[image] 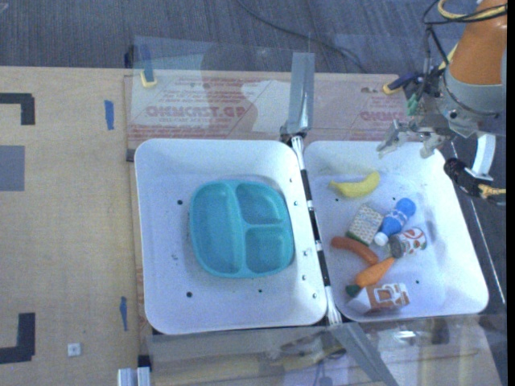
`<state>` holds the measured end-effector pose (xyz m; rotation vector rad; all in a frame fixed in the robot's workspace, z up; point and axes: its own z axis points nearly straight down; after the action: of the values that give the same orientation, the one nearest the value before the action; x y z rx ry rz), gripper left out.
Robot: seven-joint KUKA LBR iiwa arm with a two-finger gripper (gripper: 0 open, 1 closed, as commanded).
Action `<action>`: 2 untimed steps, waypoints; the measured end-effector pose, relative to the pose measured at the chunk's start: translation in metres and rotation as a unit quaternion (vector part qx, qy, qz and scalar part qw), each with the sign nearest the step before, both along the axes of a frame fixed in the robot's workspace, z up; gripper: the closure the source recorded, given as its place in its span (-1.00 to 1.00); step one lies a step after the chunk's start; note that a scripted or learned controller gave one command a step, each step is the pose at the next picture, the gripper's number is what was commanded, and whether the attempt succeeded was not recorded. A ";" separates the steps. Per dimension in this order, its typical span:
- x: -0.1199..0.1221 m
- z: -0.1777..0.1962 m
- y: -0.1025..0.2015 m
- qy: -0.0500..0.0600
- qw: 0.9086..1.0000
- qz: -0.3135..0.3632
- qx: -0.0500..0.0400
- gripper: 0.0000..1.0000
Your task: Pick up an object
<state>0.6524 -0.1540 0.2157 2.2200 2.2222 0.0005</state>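
A teal divided plate (241,229) is seen in the left bin (161,167). In the right bin (459,223), a banana (356,186) is found left of and below the gripper (410,137) — poised over the far rim, nothing held (finger state not discernible). Toys crowd the near half — a wooden bench (64,215) lies beneath.

The claw (410,137) looks like shiny grey metal. Right under it, the white bin (459,215) is smooth plastic. Below the claw lies a smooth yellow plastic banana (356,186). Far to its left, the blue tray (241,228) is smooth, a bit shiny plastic. The desk (64,215) looks like pale, matt wood.
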 end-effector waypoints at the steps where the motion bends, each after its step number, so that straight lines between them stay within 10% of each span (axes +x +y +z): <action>1: -0.039 -0.121 -0.041 0.000 0.998 -0.059 0.000 -1.00; 2: -0.038 -0.111 -0.042 -0.002 0.998 -0.060 0.000 1.00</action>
<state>0.6139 -0.1960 0.1048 2.3467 2.0837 0.0031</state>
